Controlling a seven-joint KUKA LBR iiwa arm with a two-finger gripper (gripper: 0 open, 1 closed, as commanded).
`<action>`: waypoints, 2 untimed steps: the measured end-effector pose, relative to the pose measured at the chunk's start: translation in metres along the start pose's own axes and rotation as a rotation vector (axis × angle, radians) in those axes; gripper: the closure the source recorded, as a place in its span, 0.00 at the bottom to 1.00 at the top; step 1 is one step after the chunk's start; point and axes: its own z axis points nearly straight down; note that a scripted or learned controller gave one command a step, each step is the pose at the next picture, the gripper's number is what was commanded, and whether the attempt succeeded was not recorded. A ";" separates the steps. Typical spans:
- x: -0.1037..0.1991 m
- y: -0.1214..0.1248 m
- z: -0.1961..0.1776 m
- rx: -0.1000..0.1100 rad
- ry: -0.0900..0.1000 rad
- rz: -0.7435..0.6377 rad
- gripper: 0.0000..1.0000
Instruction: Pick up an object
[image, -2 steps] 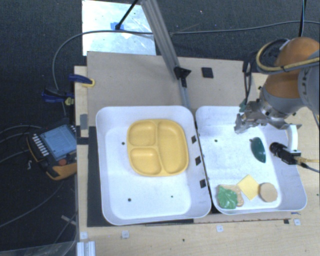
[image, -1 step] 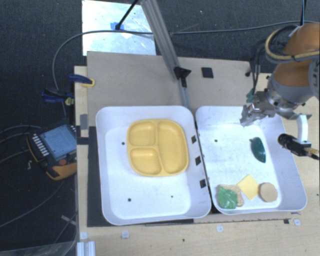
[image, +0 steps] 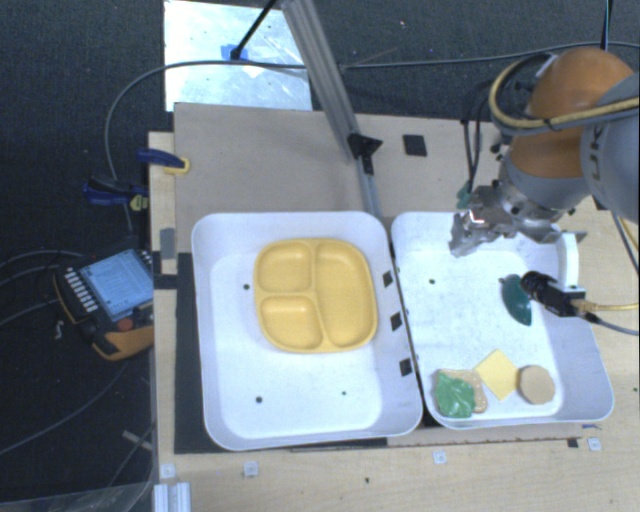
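**A:** So, starting from the front edge, what can you pick from?

**B:** Three small things lie bunched in the near corner of the right bin (image: 590, 375): a green leafy piece (image: 455, 395) on a tan slice, a yellow square (image: 496, 373) just beside it, and a round tan disc (image: 536, 384) touching the square. They look flat and low, so I judge I'd have to come down square on any of them.

**A:** And farther back?

**B:** A dark teal thing (image: 517, 298), shaped like a teardrop, sits alone near the right wall, with a black part of my rig just beside it. In the left bin (image: 215, 330) a yellow divided plate (image: 315, 295) lies flat with three compartments.

**A:** Where's your claw?

**B:** My claw (image: 470, 235) hangs over the far part of the right bin, well apart from the corner cluster. I cannot tell from this angle whether it is spread or clenched, and I see nothing in it. I judge the pick is not yet begun; the teal thing is the nearest candidate.

**A:** Beyond that?

**B:** Bare desk (image: 260, 150), cables, and a blue-screened handset (image: 108, 290) off to the side.
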 end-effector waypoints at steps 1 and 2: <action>0.052 0.006 -0.009 -0.001 0.001 -0.002 1.00; 0.104 0.006 -0.012 -0.001 0.000 -0.002 1.00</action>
